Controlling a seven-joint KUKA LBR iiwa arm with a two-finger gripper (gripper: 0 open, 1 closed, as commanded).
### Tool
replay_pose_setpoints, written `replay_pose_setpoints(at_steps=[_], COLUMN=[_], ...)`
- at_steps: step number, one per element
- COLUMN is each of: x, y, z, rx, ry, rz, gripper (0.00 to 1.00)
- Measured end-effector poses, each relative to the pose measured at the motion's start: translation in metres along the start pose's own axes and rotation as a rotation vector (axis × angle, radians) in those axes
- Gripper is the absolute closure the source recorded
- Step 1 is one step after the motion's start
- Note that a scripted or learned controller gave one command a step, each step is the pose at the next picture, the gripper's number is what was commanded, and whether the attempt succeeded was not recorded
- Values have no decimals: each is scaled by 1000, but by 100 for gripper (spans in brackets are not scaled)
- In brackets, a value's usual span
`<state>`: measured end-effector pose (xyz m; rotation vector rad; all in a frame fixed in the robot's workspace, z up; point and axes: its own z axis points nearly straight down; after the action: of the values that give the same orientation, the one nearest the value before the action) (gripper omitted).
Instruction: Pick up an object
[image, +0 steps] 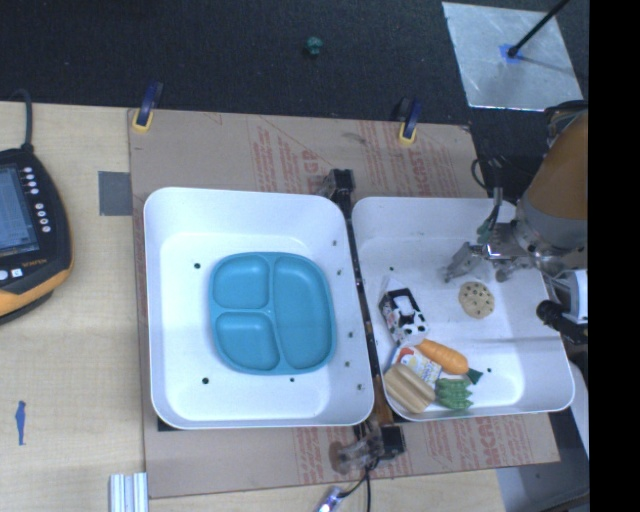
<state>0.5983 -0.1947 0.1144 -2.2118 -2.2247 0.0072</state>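
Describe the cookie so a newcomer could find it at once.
Look in the right bin, near its middle, just below the gripper. The cookie is a small round tan disc with dark specks, lying alone, apart from the pile of toy food at the bin's front.

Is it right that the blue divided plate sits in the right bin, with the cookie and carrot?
Not quite. The camera view shows the blue divided plate in the left bin. The cookie and carrot lie in the right bin.
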Motion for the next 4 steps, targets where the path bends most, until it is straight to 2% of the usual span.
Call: replay_pose_setpoints(at_steps=[1, 2, 3, 4], x=[-17, -18, -17, -17], y=[-26, -24, -7, -8], z=[23, 10, -59, -58], rx=[-2, -6, -5, -4], ry=[-1, -3, 0, 1], rz=[0, -1, 3, 3], gripper=[0, 100, 100, 0])
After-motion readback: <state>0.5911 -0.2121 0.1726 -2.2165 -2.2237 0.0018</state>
